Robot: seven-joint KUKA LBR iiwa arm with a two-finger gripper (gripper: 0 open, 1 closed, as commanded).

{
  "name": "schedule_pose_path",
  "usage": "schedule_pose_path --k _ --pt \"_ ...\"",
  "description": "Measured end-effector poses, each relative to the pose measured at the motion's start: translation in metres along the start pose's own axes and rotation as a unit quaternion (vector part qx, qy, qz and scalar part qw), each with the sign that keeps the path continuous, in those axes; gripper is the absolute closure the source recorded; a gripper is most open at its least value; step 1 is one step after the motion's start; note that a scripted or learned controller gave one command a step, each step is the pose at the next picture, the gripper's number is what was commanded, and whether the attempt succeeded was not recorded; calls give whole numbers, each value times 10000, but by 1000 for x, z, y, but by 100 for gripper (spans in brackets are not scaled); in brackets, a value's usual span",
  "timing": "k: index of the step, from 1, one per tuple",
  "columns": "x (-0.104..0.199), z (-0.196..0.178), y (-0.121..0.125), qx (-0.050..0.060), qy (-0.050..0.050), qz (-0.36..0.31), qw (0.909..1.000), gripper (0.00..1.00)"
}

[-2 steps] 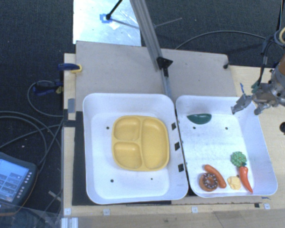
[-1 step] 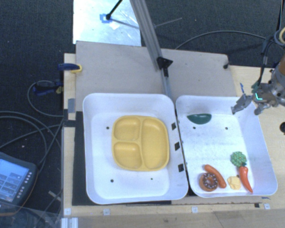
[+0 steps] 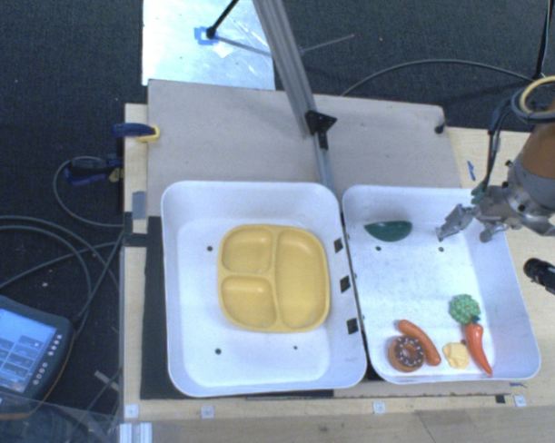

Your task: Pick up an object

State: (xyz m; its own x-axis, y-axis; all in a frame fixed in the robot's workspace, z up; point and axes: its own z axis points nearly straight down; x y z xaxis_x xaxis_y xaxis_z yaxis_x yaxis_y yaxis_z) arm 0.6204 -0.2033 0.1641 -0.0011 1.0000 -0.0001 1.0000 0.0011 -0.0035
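Observation:
My gripper (image 3: 468, 229) hangs over the far right part of the right bin (image 3: 520, 297), open, with nothing between its fingers. A dark green flat piece (image 3: 388, 231) lies to its left near the bin's back wall. Toward the bin's front lie a green broccoli (image 3: 464, 309), an orange carrot (image 3: 478, 347), a red-orange sausage (image 3: 420, 339), a brown donut (image 3: 405, 355) and a small yellow piece (image 3: 455, 355). All of these rest on the bin floor, apart from the gripper.
A yellow divided plate (image 3: 275, 278) sits in the middle of the left bin (image 3: 181, 258). A grey pole (image 3: 292, 62) slants down to the back edge between the bins. Cables and a pendant (image 3: 19, 339) lie off the bench at left.

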Motion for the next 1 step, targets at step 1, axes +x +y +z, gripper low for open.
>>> schedule_pose_path --k 1 --pt "2 63 0 -2 2 -2 10000 0"
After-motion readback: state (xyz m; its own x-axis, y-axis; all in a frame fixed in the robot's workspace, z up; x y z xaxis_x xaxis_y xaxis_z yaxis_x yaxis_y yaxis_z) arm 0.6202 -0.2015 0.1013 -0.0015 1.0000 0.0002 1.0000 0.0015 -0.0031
